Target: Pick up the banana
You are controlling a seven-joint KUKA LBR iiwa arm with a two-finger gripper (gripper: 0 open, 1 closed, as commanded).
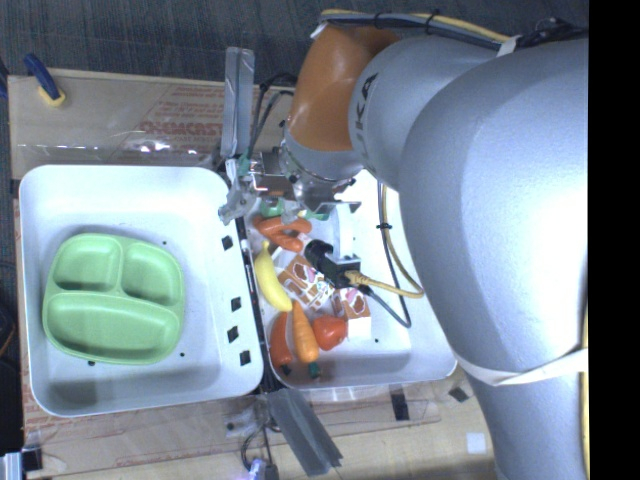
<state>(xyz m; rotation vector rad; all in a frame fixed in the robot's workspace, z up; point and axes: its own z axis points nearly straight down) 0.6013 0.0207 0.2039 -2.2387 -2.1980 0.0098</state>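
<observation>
Glossy, seemingly plastic banana (268,280)

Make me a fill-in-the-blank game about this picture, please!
1. The divided plate in the left bin is colored ____.
2. The banana lies in the ____ bin.
3. The band above the arm's wrist is colored ____.
4. Just below the banana lies a ____, orange with a green top.

Missing words: green; right; orange; carrot
</observation>
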